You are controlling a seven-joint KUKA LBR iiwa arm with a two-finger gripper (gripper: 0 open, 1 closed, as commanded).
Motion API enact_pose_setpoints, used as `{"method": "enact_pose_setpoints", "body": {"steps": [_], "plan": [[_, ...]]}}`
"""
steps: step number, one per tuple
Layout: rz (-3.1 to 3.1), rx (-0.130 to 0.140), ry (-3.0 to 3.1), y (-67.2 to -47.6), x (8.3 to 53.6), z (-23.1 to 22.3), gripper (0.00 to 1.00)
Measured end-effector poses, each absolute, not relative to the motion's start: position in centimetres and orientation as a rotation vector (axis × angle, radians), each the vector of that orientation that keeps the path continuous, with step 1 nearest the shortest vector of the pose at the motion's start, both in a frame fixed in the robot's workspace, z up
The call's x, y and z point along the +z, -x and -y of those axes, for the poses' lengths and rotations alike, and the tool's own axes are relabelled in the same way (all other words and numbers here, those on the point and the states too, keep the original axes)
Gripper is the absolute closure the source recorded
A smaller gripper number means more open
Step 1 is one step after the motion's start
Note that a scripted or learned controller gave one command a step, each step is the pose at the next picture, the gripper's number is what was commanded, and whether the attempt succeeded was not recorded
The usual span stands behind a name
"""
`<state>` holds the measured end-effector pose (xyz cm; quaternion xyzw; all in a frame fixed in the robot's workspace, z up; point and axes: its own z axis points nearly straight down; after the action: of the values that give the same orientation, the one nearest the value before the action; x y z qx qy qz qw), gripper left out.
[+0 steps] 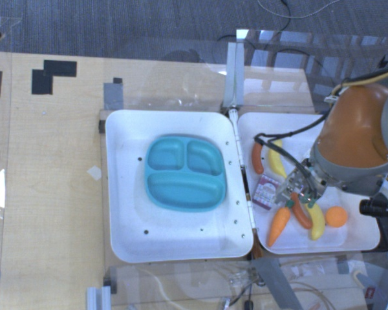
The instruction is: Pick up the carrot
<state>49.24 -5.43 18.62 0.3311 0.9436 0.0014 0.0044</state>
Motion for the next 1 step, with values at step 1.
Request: {"method": "enact_pose_setpoints", "body": {"steps": [1], "plan": [[-2.952, 0.008, -1.028, -49.49, 19.72, 5.35, 1.00]]}}
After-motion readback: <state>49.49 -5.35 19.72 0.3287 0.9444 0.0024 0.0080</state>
